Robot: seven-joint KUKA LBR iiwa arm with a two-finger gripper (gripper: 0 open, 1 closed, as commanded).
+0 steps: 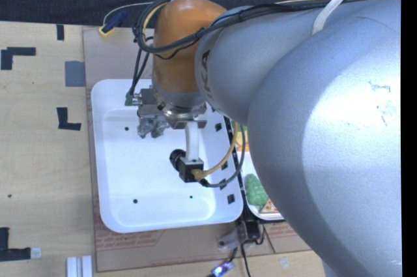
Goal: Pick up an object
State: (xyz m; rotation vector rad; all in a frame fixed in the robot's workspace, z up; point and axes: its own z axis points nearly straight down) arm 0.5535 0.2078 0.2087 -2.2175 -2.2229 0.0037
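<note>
Lying in the right bin (pixel 268 210), close to the wall it shares with its neighbour, a green object (pixel 255 193) shows just past the grey arm (pixel 313 106), which covers most of that bin. Well apart from it, the hand (pixel 150 128) hangs over the left bin (pixel 130 168), below the orange band (pixel 179 41); I cannot tell whether it is open or closed. Both bins sit on the pale counter (pixel 39 158).
</note>
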